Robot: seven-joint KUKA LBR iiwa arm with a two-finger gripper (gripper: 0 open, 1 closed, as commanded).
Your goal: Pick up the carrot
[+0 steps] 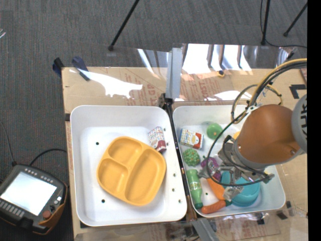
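A robotics lab: grey carpet (60, 29), tripod legs (128, 16) at the far side, a cardboard-topped bench (115, 84) bearing two white bins (80, 134), and a teach pendant (30, 197) on the floor near left.

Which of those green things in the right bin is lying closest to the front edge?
The green bottle, lying beside the carrot. The broccoli-like piece and the round green fruit sit farther back.

A: You see two white bins (83, 134); the left one bears a yellow divided plate (131, 170).

B: Right bin, six o'clock: orange carrot (216, 206), green bottle (195, 188), teal bowl (247, 194). Arm band (266, 133) at three o'clock, orange.
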